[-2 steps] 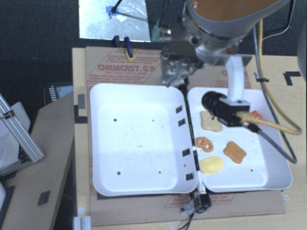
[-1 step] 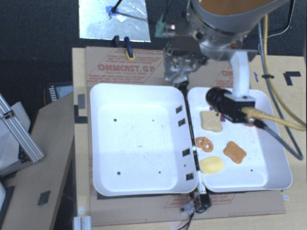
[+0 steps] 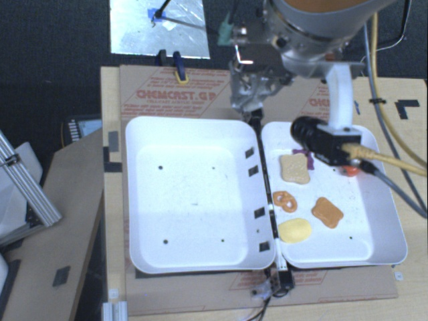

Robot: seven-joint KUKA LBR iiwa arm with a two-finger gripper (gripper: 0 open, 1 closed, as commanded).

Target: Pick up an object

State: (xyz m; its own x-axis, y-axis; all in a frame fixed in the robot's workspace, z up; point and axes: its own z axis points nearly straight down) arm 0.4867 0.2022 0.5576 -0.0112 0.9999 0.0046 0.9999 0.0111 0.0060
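Status: pick not done as far as I can see, nothing is lifted. All candidate objects lie on the floor of the right bin (image 3: pixel 384 236): a beige toast-shaped piece (image 3: pixel 294 168) near the far end, a small pretzel (image 3: pixel 284 200) just by the divider, an orange-brown piece (image 3: pixel 327 212) to its right, and a yellow lemon-like piece (image 3: pixel 295 230) closest to the near rim. There's also a small purple bit (image 3: pixel 309 158) touching or just beside the toast, and a small orange-red item (image 3: pixel 350 171) partly hidden under a black cylindrical unit (image 3: pixel 319 139) that hangs off the arm with a yellow cable (image 3: pixel 394 162). The left bin (image 3: pixel 194 192) shows only bare white floor with a few dark specks. The gripper (image 3: pixel 254 105) sits at the far rim, about where the two bins meet, well apart from every object and, by my read, above the rim rather than down in either bin. It's a blur of metal against the cardboard, so I can't tell whether it's released or clenched. I see no object in it or touching it. Still to do, in my judgement: essentially the whole job. Move over the right bin, descend on one piece, close, lift. The toast is the nearest target.
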